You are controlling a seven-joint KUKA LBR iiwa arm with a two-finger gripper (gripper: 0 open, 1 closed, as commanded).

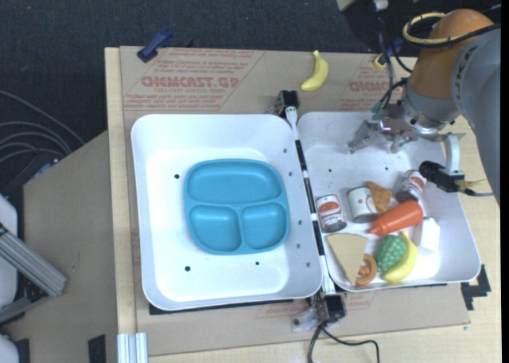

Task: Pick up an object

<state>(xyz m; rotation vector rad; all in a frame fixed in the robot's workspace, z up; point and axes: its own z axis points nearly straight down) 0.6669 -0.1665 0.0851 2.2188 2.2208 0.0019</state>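
From my remote station, I take the right bin (pixel 469 234) as the landmark for every position below.

Gripper (pixel 380 135): positioned over the far end of the right bin, above bare white floor. Its two fingers appear splayed apart and nothing sits between them. I judge it open and carrying nothing.

Candidate objects: all are clustered at the near end of the right bin, well apart from the gripper. Noted there: a small can (pixel 330 212) close to the bin's left wall; a second can (pixel 362 202) just beside it; an orange carrot (pixel 398 216) lying across the middle of the cluster; a green item (pixel 390 251) and a yellow item (pixel 404 264) nearest the bin's front edge; a tan wedge (pixel 346 252) at the front left corner. A dark bottle (pixel 410 185) lies toward the right wall, the closest of the group to the gripper.

Governing relation: the cluster lies toward the near end of the bin from the gripper, slightly to the bin's right. The carrot's long axis runs diagonally, tip toward the right wall; in my judgement the fingers should close across that axis, not along it.

Outside the bin: a banana (pixel 315 73) rests on the worktop (pixel 199 83) beyond the bin's far edge. A blue tray (pixel 235 204) lies in the neighbouring left bin (pixel 151 194).

Status, in my judgement: the pick has not yet begun.
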